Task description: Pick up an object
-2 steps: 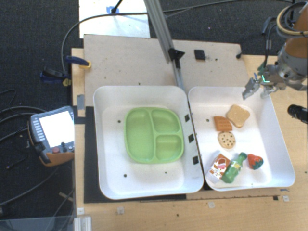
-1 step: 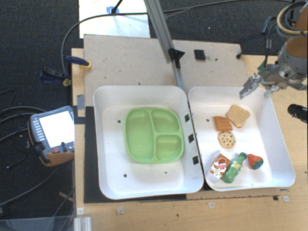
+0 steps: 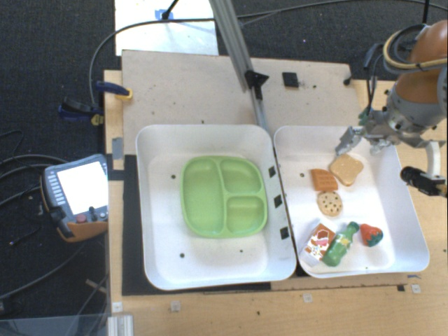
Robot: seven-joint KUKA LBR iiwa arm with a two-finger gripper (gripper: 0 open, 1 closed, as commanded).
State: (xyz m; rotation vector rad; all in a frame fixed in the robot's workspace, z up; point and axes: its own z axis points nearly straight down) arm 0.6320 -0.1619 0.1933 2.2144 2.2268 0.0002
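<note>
Tan toast slice (image 3: 346, 169) lies just beneath the claw (image 3: 358, 140), whose grip state I cannot tell; descend centred, clear of the bin wall (image 3: 329, 131).

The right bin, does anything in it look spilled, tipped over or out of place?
Nothing looks spilled or damaged. The green bottle lies on its side against the small carton, with the strawberry beside them. The toast, cracker and cookie lie flat.

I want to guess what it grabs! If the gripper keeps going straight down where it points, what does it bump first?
Probably the toast. The gripper hangs just above it in the right bin, though depth is hard to judge from this slant.
</note>
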